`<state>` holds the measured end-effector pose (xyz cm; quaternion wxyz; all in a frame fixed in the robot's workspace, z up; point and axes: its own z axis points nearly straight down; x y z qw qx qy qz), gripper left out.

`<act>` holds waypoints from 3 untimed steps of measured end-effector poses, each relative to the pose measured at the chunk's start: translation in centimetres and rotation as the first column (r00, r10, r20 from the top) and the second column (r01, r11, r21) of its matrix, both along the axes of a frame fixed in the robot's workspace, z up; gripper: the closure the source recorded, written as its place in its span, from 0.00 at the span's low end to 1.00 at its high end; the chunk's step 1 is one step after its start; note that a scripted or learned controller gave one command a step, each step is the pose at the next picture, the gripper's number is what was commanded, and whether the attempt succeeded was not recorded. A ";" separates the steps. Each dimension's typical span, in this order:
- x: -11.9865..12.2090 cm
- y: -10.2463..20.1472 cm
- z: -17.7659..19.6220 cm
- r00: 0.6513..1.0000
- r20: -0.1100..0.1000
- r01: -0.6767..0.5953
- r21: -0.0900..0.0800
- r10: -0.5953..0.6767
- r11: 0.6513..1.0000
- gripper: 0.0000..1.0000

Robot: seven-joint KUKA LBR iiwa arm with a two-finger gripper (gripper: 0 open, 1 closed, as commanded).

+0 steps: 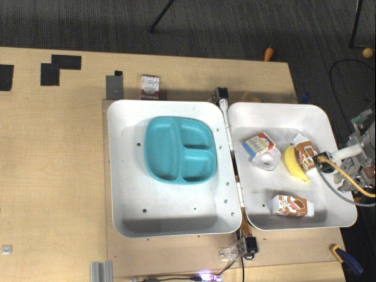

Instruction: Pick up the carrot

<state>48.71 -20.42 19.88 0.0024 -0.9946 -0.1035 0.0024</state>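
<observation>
The right bin (317, 117) holds a yellow banana (295, 164), a blue and white carton (259, 144) with a small white cup (267, 160) against it, a brown carton (306, 152) by the banana, and a white and brown carton (291, 205) lying near the front wall. A small orange object (268, 53) sits at the bench's far edge, outside the bins; I cannot tell what it is.
A teal divided plate (180, 148) lies in the left bin (123, 204). Cables and a white bracket (348, 153) crowd the right bin's right rim, with a yellow cable (343, 177) looping over it. A small patterned box (150, 86) stands behind the left bin.
</observation>
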 end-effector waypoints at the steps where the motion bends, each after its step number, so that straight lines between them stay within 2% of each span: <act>1: 0.2 -0.2 12.3 1.000 0.014 -0.004 -0.006 0.004 1.000 1.00; 2: 0.1 -0.1 9.5 1.000 0.005 -0.001 -0.003 0.001 1.000 1.00; 3: 0.1 0.0 4.9 1.000 0.002 0.000 -0.001 0.000 1.000 1.00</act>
